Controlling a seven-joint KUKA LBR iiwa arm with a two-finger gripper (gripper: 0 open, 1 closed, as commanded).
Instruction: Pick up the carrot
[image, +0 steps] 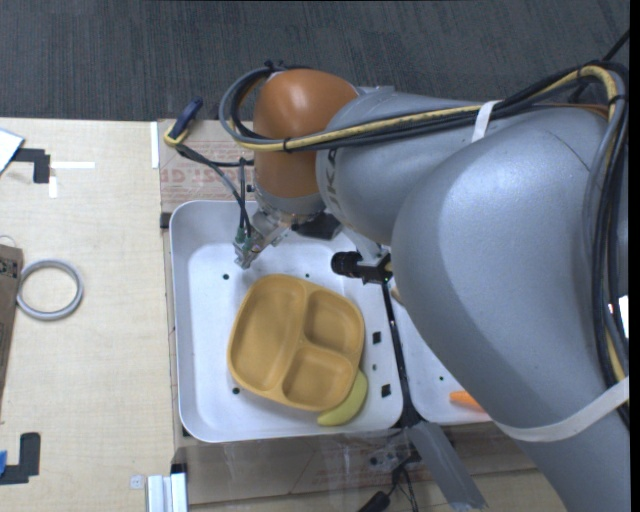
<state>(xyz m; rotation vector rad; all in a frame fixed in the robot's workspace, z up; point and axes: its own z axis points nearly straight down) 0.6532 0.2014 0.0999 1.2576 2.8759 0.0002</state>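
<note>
A small orange piece, likely the carrot (465, 399), peeks out on the floor of the right bin (432, 385) just under the arm, which hides the rest of it. My gripper (250, 243) hangs below the orange wrist band over the far left corner of the left bin (183, 340), well away from the carrot. It is seen from above and nothing shows in it.
A tan divided plate (297, 343) lies in the left bin with a yellow banana (346, 404) against its near right edge. A tape roll (45, 288) sits on the wooden bench to the left. The grey arm covers most of the right bin.
</note>
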